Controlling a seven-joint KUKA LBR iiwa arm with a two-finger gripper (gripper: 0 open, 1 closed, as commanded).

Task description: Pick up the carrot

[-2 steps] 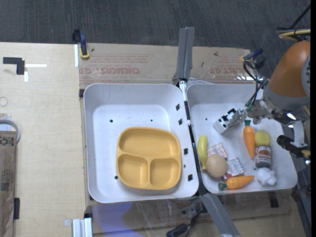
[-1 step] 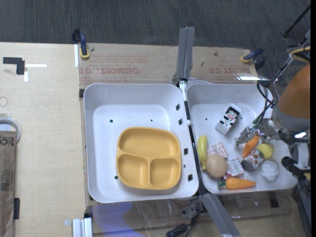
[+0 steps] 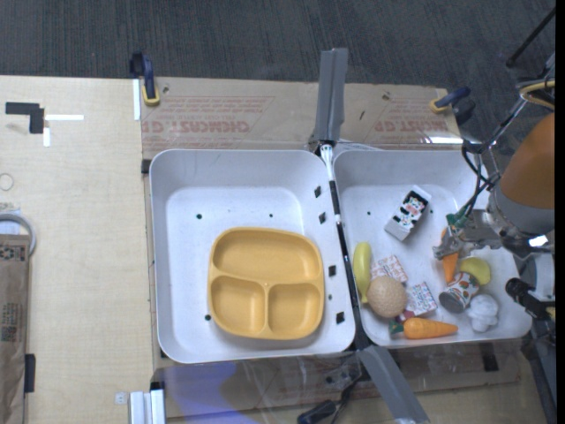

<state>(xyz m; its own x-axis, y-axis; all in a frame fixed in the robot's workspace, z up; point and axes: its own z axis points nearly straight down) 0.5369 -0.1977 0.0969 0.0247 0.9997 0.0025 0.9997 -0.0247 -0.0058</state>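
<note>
The two-finger gripper (image 3: 452, 247), grip state indeterminate, hangs near the right bin's (image 3: 371, 168) right edge; next, reach the orange plastic carrot (image 3: 425, 329) at the front edge.

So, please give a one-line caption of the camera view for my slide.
Gripper hovers over the right bin near a small orange piece; carrot lies at the front.

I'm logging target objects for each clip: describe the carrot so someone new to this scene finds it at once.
Look in the right-hand white bin, along its near edge. The carrot lies flat there, just in front of a round tan ball. It is the only long, tapered orange thing with a green end; the banana nearby is yellow.
</note>
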